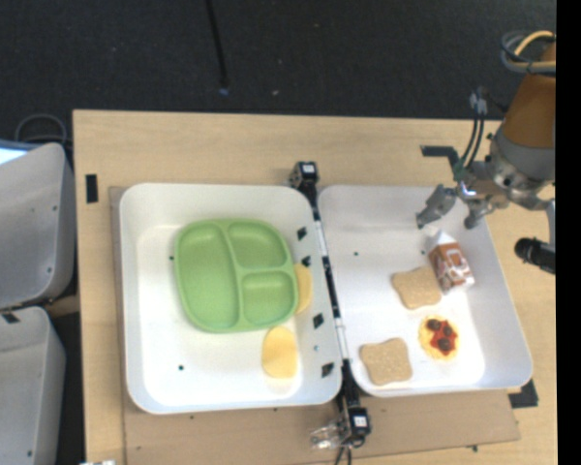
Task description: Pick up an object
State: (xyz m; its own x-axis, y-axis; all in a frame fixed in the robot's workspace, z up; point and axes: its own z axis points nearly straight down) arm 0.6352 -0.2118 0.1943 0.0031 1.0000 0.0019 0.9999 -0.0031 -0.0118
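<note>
My gripper (453, 211) hangs over the far right part of the right bin (368, 226), open, with nothing between its fingers. Just below it lies a small brown and white wrapped item (449, 264). A slice of toast (416, 287) rests beside that item, and a second slice (385, 360) lies near the bin's front edge. A yellow piece topped with red berries (439, 337) sits between the two slices, to the right.
The left bin (145, 356) holds a green divided plate (237, 274), a yellow piece (281, 352) in front of it and another yellow piece (304, 285) tucked at its right edge. A black-clipped divider (321, 269) separates the bins. Grey equipment (19, 231) stands at the left.
</note>
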